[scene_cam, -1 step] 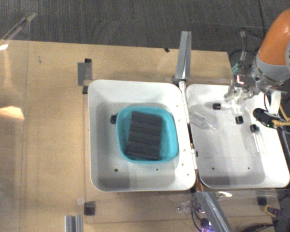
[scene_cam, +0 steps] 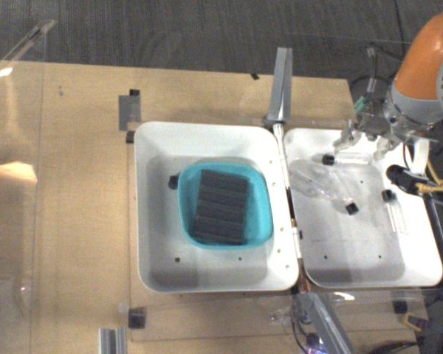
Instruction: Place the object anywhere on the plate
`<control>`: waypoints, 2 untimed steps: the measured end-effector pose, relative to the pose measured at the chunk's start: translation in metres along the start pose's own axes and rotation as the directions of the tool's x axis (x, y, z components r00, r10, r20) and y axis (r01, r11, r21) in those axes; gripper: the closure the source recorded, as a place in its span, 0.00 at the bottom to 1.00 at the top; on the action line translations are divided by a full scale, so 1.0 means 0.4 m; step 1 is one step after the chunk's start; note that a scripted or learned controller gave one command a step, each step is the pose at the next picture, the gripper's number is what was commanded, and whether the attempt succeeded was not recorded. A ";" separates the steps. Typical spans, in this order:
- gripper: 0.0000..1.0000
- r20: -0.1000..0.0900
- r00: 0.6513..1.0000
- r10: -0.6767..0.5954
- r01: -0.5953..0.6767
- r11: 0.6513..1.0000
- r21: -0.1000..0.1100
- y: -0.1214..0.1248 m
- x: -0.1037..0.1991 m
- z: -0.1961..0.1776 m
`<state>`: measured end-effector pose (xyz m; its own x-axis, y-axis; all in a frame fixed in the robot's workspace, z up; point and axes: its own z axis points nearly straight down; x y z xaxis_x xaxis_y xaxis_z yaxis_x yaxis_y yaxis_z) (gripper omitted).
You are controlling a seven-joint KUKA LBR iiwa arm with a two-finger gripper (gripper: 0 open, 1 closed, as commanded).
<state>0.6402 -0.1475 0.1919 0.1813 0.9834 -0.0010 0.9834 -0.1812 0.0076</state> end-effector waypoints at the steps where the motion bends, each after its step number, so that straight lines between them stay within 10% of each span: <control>1: 0.00 0.001 1.000 0.029 -0.029 1.000 -0.004 0.008 -0.122 -0.214; 2: 0.00 0.001 0.996 0.094 -0.094 0.996 -0.008 0.091 -0.115 -0.599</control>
<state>0.6659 -0.1986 0.4318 0.2733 0.9619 -0.0014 0.9618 -0.2733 0.0156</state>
